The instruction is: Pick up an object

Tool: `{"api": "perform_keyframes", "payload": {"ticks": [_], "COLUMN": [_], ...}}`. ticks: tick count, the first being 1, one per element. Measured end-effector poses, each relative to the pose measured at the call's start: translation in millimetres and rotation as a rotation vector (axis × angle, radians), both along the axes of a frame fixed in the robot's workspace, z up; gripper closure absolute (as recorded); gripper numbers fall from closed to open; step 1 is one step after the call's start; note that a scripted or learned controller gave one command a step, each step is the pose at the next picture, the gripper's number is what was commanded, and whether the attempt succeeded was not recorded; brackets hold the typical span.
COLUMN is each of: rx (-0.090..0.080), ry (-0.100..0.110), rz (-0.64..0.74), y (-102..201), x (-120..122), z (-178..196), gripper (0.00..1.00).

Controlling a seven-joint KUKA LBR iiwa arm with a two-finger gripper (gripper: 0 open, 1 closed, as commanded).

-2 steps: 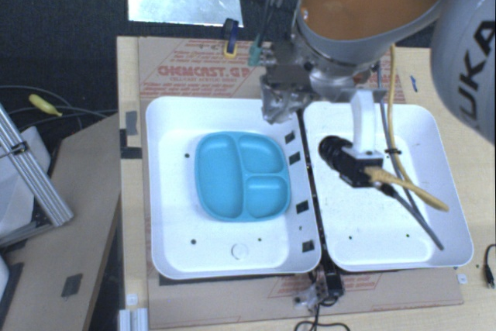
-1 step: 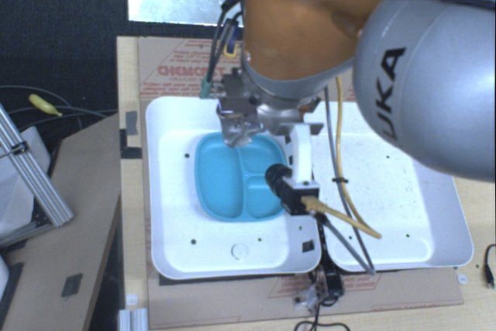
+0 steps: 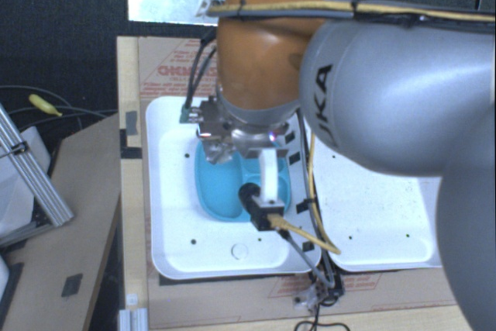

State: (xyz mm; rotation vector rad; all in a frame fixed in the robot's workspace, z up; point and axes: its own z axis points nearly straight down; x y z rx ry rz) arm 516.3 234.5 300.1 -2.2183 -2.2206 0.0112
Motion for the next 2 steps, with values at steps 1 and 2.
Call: {"api": "perform_keyframes", "payload": {"ticks": [1, 2], "rx": [0.004, 0.006], "ry": [-0.019, -0.011], "rz": [-0.006, 0.003], "y": [-54.5, -60.7], "x": [45.0, -16.2], "z": [82.7, 113.1], "gripper": [1.0, 1.0]}}
